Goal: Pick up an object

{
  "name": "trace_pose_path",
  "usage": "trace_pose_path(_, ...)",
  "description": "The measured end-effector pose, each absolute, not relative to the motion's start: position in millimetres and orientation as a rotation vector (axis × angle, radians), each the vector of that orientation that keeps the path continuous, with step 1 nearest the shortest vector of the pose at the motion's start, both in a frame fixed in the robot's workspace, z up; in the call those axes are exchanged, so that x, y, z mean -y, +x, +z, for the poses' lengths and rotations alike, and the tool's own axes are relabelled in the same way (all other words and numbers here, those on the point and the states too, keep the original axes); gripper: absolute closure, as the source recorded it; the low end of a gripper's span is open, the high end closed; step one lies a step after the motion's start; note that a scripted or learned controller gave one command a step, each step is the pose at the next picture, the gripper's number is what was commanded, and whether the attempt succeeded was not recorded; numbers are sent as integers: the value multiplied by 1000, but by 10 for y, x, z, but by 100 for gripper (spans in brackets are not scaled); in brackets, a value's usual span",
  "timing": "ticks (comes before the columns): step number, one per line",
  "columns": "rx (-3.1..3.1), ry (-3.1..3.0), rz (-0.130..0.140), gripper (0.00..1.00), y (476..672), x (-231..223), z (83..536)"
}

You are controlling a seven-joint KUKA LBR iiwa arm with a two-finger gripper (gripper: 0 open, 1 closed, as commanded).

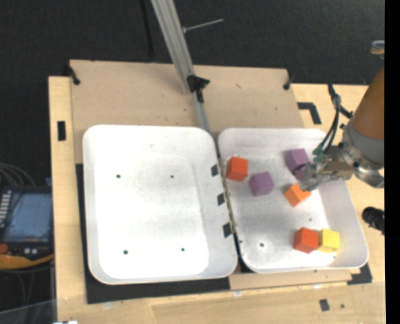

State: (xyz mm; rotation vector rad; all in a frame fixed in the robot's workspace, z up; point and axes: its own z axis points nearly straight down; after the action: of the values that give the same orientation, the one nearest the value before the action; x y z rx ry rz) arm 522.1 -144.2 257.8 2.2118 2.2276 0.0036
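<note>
Right now your gripper (309, 179) hangs in the right bin (345, 211), its opening impossible to tell, with the small orange block (295, 194) touching it just below-left.

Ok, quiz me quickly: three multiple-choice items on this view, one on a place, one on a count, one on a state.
1. Where do the blocks lie? A) in the left bin B) in the right bin C) on the bench outside the bins
2. How many purple blocks are there? A) one B) two C) four
3. How do the yellow block and its orange neighbour sit? A) side by side, touching B) stacked C) in separate bins

Answers: 1 B, all six blocks sit on the right bin's floor. 2 B, one purple block lies mid-bin, another by the gripper. 3 A, they meet on the floor near the front corner.
</note>
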Motion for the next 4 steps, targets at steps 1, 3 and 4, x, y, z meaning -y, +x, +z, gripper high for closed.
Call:
trace_pose_path(1,-2230,2212,4,100,5275,992,2616)
trace_pose_path(3,-2229,2217,-1,100,5258,140,2501)
trace_pose_path(4,-2231,2213,3,100,5286,-319,2538)
